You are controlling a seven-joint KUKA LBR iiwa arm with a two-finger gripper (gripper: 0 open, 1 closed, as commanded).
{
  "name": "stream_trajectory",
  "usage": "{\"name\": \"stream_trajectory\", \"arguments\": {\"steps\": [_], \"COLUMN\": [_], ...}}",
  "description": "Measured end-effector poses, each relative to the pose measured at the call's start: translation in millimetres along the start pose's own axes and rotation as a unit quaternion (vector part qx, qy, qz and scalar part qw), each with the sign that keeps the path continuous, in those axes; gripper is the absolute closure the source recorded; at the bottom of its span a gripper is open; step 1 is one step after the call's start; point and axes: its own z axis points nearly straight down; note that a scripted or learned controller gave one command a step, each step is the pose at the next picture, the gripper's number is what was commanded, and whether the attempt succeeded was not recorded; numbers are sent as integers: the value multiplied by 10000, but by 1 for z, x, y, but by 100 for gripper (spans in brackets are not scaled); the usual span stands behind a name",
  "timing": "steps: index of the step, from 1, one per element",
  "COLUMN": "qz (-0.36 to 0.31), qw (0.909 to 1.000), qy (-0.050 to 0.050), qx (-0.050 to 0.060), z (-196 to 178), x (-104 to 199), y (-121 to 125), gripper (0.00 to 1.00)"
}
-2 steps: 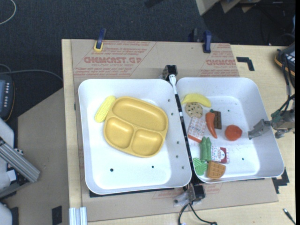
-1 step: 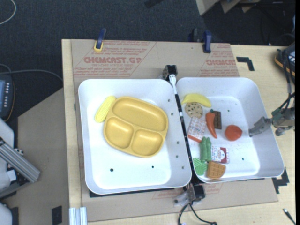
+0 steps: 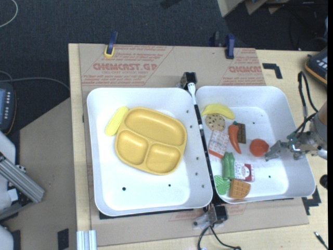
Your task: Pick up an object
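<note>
Camera view: the gripper hovered in the right bin; whether it was released or clenched could not be told. A red tomato lay just left of it, a carrot farther left.

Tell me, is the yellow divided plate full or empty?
Empty: all three compartments of the yellow divided plate show bare. The corn cob lies beside its rim.
</note>
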Motion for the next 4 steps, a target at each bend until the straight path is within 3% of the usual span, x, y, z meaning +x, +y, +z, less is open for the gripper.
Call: {"name": "stream_trajectory", "arguments": {"steps": [1, 2, 4], "qz": [-12, -5, -9], "qw": [10000, 10000, 10000], "qy": [19, -10, -40], "qx": [0, -28, -74], "z": [53, 40, -74], "x": [3, 1, -4], "y": [0, 1, 13], "gripper": [0, 100, 100]}}
